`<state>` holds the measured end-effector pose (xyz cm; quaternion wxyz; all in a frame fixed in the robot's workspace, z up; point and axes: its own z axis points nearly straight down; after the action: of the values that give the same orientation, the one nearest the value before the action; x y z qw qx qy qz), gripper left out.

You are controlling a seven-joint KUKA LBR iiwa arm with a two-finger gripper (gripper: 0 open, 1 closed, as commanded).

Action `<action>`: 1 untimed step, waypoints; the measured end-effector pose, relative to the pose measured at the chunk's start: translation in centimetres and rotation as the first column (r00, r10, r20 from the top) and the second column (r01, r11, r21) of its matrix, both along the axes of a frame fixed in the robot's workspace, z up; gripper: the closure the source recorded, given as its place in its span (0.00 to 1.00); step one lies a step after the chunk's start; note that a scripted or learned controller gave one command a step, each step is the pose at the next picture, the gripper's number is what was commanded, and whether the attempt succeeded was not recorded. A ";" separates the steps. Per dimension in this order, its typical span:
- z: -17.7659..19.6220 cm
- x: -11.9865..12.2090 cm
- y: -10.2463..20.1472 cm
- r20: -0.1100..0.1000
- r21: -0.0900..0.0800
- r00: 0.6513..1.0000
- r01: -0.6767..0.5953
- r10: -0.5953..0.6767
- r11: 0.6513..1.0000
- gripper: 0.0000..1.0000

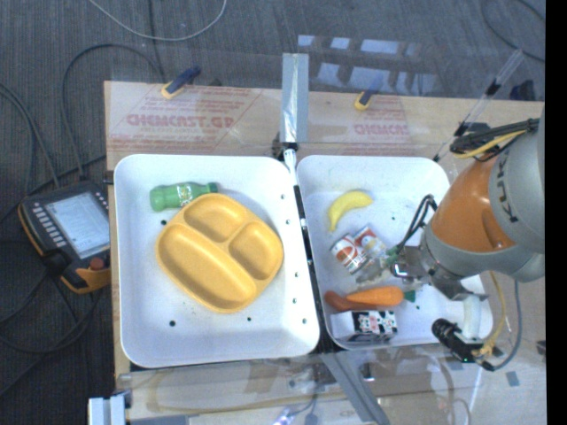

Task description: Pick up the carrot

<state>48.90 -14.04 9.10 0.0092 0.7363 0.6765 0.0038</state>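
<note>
Desk (257,118) carries two white bins side by side. Left bin (142,326) has the yellow divided tray (220,251) and a green bottle (182,194) at its far side. Right bin (416,173) is where the work is. Arm (483,215) reaches in from the right, low over the near-right part of that bin. Gripper (400,271) sits just beside the carrot's right end; can't tell how it's set. Carrot (365,298) lies flat on the bin floor at the near side, between a small can (352,251) and a dark carton (376,324). Banana (347,205) further back. My read: approach looks done, grasp and lift not yet.
</note>
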 end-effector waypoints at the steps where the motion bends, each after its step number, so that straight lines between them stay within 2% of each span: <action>1: 0.0 0.0 0.3 0.001 -0.001 1.000 0.025 -0.025 1.000 0.00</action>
<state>48.90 -13.76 9.11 0.0098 0.7447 0.6673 0.0038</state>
